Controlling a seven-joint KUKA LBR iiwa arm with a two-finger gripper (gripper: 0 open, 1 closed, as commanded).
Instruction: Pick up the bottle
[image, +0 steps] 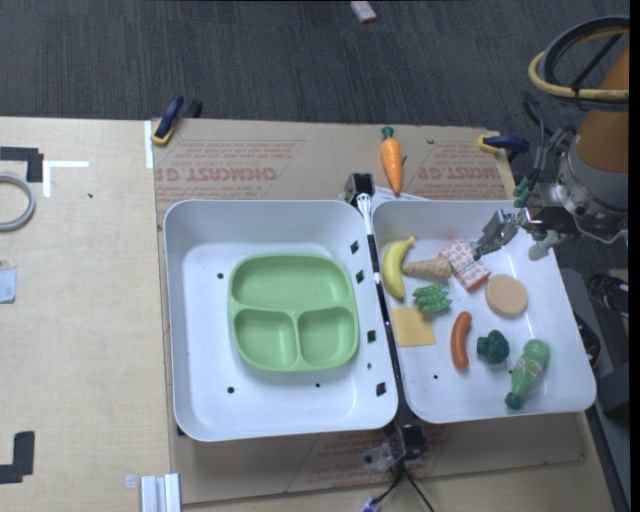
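Green bottle (527, 373) lying in the right bin's (570, 320) near corner, pincer (492, 238) way off over the far side, can't tell its grip, broccoli (492, 347) just beside the bottle

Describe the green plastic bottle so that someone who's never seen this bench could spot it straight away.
Look at the right-hand shallow white bin, the one holding the toy food. In its front right corner lies the green plastic bottle, tipped on its side beside a dark green broccoli piece. It is the longest green item there, paler than the broccoli, with a narrow neck pointing toward the bin's front edge.
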